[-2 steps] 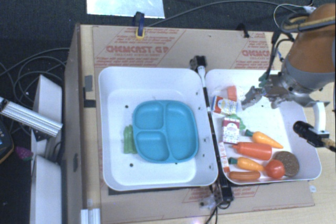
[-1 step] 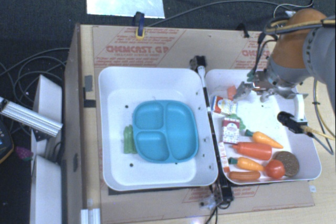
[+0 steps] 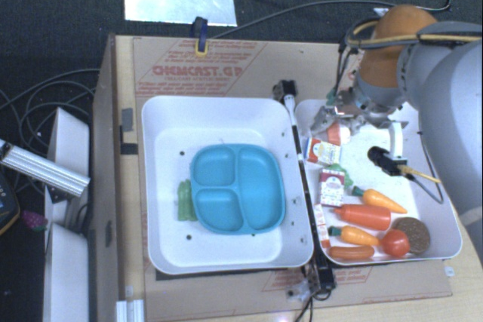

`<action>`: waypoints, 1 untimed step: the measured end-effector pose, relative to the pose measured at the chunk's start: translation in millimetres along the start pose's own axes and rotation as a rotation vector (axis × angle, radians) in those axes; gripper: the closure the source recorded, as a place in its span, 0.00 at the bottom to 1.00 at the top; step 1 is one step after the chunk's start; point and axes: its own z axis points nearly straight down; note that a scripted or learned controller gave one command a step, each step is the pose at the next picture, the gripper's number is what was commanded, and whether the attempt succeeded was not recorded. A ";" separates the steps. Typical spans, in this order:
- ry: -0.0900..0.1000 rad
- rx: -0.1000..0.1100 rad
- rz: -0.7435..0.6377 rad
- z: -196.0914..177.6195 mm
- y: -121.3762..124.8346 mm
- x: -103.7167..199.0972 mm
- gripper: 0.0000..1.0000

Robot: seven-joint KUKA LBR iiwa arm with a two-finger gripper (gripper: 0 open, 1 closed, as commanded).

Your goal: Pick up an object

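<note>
My gripper hangs over the right white bin, far end, just above a small red-and-white carton; finger state cannot be told. Orange plastic carrots lie nearer. Blue divided plate sits in left white bin

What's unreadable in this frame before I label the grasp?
- Tool: its tips, at the right bin's top end, are masked by the wrist; no object is seen between them.
- Green item: mostly tucked behind the blue plate, type unclear.
- Small carton: label print too small to read.
</note>
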 end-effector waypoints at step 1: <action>-0.001 -0.002 -0.001 3.0 0.4 11.2 0.00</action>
